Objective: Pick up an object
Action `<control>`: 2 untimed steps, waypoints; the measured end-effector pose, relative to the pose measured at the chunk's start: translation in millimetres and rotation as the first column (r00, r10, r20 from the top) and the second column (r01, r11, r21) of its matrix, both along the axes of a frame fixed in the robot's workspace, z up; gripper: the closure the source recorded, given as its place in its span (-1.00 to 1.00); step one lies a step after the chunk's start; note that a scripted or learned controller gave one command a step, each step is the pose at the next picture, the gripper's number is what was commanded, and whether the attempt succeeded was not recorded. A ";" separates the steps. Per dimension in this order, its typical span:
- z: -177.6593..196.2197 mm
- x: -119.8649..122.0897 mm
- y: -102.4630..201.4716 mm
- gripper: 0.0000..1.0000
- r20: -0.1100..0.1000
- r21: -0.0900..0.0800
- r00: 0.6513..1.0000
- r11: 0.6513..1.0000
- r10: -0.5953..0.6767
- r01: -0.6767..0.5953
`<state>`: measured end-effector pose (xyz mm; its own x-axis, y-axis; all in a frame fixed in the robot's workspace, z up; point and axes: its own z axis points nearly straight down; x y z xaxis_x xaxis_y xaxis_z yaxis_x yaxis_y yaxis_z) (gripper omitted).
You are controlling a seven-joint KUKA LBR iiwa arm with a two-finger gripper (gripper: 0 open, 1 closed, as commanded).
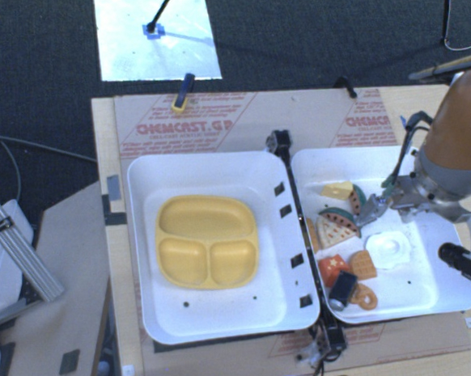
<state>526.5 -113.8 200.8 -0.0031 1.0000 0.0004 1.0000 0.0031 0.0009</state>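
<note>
The right bin (438,289) holds several toy foods: a yellow cheese wedge (336,190), a watermelon slice (333,215), a pizza slice (333,231), a fried egg (388,248), a red piece (330,266), an orange cracker (362,264), a black piece (342,287) and a pretzel (363,299). My gripper (372,210) hangs low over this bin, just right of the watermelon and pizza slices and above the egg. A green piece (358,200) lies right beside its tip. I see nothing held in it.
The left bin (160,311) carries a yellow three-compartment plate (208,240). Black clips (286,211) line the divider between the bins. The arm's orange and grey wrist (459,137) covers the right bin's far right corner. A black part (462,261) juts over its right rim.
</note>
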 end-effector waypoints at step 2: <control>-29.4 15.8 -22.1 -1.00 0.006 -0.001 1.000 1.000 0.005 -0.005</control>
